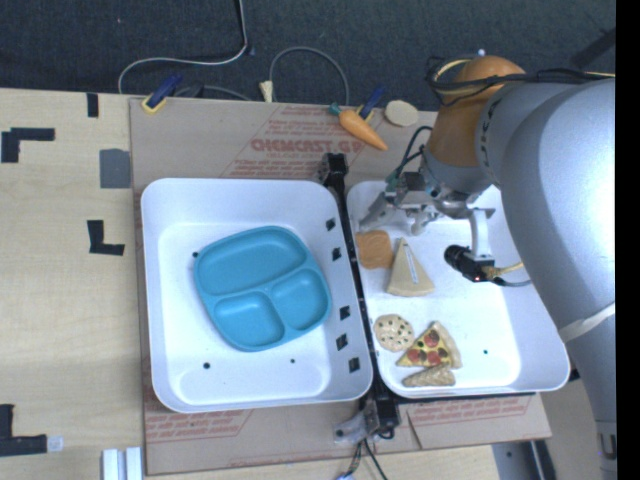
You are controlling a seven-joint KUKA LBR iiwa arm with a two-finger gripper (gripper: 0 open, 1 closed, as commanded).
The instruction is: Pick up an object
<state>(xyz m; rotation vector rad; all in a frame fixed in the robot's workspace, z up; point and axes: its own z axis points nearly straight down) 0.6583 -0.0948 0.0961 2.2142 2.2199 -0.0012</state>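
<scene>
Toy food is what the arm has to choose from, and all of it lies in the right bin [520, 363], the same bin into which the gripper [405, 213] reaches at its far end. Closest to the gripper, just below and slightly left of it, is a brown bread-like piece [374, 249], with a pale wedge [409, 271] just beside that and directly beneath the gripper. Farther toward the near edge sit a cookie [392, 330], a pizza slice [431, 346] and a smaller crust-like piece [428, 376], well apart from the gripper. The gripper is low over the bin floor near the bread-like piece and the wedge, which, in my judgement, suggests one of those two is the target; whether it is spread or pressed together I cannot tell, since the metal parts blur together from above, and nothing can be seen pinched in it. Across the black divider, left of the gripper, the left bin [160, 268] holds a blue divided plate [262, 286]. Beyond the gripper, outside the bins on the cardboard [200, 138], lie a toy carrot [361, 128] and a pale round piece [401, 113], out of the work area. The pick is probably not yet made.
</scene>
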